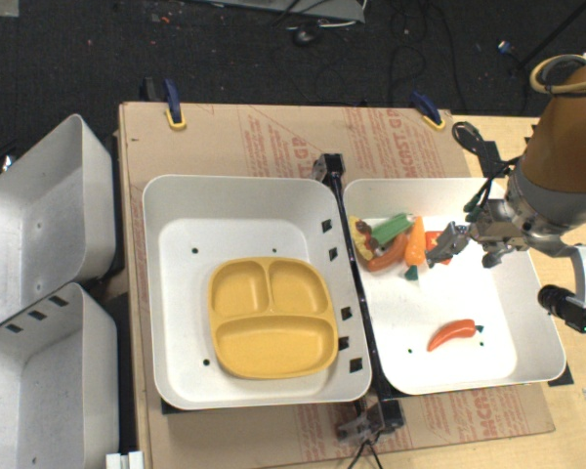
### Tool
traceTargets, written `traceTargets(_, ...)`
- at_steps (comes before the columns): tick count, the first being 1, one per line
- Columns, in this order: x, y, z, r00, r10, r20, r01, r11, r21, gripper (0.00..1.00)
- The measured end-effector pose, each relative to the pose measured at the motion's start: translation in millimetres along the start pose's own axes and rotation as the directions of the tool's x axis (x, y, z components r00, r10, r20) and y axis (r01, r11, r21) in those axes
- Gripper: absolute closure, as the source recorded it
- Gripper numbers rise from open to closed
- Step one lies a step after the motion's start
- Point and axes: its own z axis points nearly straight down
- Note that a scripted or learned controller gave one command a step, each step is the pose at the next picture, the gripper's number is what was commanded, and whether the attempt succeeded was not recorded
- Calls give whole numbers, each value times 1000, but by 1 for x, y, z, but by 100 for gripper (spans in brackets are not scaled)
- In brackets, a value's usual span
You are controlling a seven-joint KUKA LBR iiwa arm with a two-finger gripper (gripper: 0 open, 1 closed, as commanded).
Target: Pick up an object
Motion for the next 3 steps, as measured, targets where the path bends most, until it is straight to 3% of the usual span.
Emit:
traceTargets(1, 0, 2, -6, 1000, -3, 2, 3, 1000, -12, 0)
traceTargets(3, -8, -5, 105, 1000, 1, 1, -1, 1000, -6, 0)
